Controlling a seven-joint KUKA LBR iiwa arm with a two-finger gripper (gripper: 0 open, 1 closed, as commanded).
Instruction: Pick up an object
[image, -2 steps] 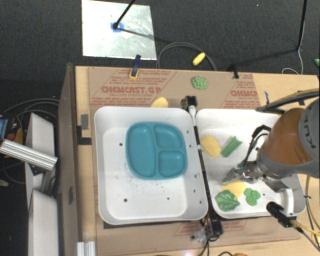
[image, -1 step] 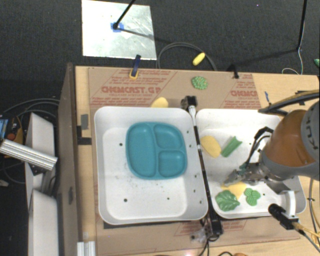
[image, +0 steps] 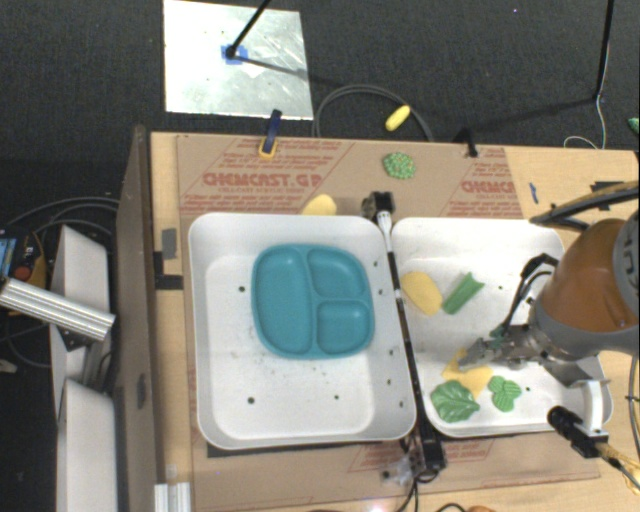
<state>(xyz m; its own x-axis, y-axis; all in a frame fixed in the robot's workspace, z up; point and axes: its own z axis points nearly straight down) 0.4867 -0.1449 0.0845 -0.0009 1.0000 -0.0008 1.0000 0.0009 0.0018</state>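
My claw (image: 480, 352) sits low in the right bin (image: 520, 235), over its lower half, with my orange-banded wrist coming in from the right. How wide it stands I cannot tell; the tip is dark and small against the white floor. Nothing shows between the tips, so I claim no hold.

The nearest thing is a small yellow piece (image: 472, 378), just below the claw and seemingly touching it or all but; its long axis runs roughly left to right with a slight tilt. I judge that to be the target, so the coming move is a short drop and close across its narrow side. Just below it lie a large green leaf (image: 455, 401) and a smaller green leaf (image: 505, 393), close enough that a sloppy close could catch them too. Up and to the left, well apart from the claw, lie a yellow lump (image: 422, 293) and a green stick (image: 462, 293), the stick tilted on a diagonal.

The left bin (image: 215, 330) holds a teal divided plate (image: 312, 302). Both bins rest on a cardboard-covered counter (image: 260, 180), with a green knobbly piece (image: 399, 165) lying on the cardboard behind them.
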